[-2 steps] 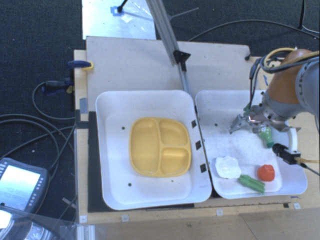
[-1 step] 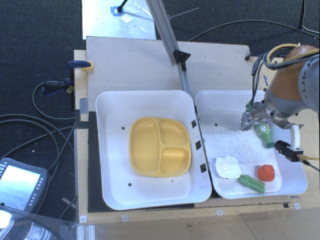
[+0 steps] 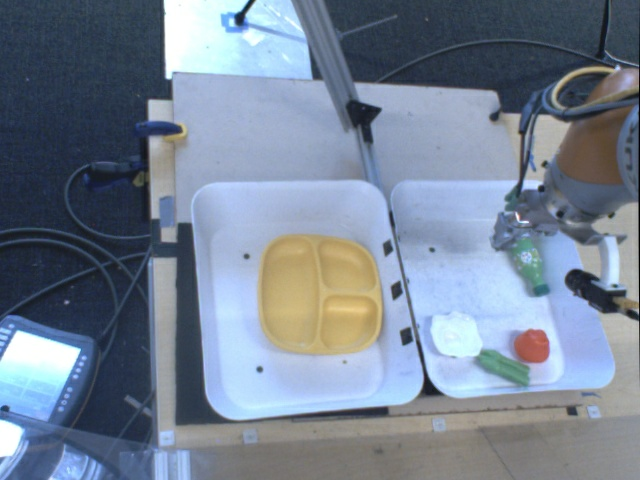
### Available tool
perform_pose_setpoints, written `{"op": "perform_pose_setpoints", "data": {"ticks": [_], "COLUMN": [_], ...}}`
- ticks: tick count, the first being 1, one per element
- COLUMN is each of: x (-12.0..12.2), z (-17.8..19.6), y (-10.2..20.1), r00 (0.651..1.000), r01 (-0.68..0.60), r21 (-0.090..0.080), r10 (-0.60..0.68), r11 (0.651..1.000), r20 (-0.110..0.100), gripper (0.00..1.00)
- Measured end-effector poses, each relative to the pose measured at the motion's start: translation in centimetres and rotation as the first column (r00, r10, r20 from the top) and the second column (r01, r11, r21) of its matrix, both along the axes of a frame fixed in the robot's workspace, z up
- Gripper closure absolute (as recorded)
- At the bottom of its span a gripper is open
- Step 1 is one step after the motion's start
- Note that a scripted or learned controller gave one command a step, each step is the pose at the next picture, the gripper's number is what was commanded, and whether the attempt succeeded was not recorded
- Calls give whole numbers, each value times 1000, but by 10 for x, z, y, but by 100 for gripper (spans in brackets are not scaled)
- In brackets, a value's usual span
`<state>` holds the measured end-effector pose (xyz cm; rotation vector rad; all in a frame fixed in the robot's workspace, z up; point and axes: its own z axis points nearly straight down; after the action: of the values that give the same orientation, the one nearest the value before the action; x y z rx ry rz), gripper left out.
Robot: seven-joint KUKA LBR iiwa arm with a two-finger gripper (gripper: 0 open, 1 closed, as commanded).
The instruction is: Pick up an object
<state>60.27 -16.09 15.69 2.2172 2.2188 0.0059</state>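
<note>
The bench [image 3: 300, 128] carries two white bins side by side. The left bin [image 3: 225, 268] holds a yellow divided tray [image 3: 320, 293] at its middle. The right bin [image 3: 450, 228] holds four small things, all toward its right and near edges: a green bottle [image 3: 529, 263] by the right edge, a white lump [image 3: 456, 334] by the near edge, a green pod [image 3: 504, 366] just beside the lump, and a red piece [image 3: 532, 345] toward the near right corner.

The arm [image 3: 600, 138] reaches over the right bin's right edge, and the gripper [image 3: 520, 230] sits at the bottle's far end, at or just above it. Whether it is open or closed cannot be told from this slant.

The step in hand looks like the approach to the bottle, with no grasp yet shown. The next move calls for the gripper to settle squarely across the bottle's narrow body and close before lifting; the bottle lies on its side and could roll.
</note>
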Motion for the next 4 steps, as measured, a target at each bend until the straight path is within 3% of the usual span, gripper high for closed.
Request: {"op": "perform_pose_setpoints", "data": {"ticks": [2,3,4], "x": [14,16,-8], "z": [108,125,119], "y": [4,4,58], "r00": [1000,1000,1000], "r01": [-8,-8,-10], "r21": [-1,0,2], "r10": [8,8,10], "r11": [1000,1000,1000], "r20": [3,-1,-5], "gripper": [100,100,100]}}
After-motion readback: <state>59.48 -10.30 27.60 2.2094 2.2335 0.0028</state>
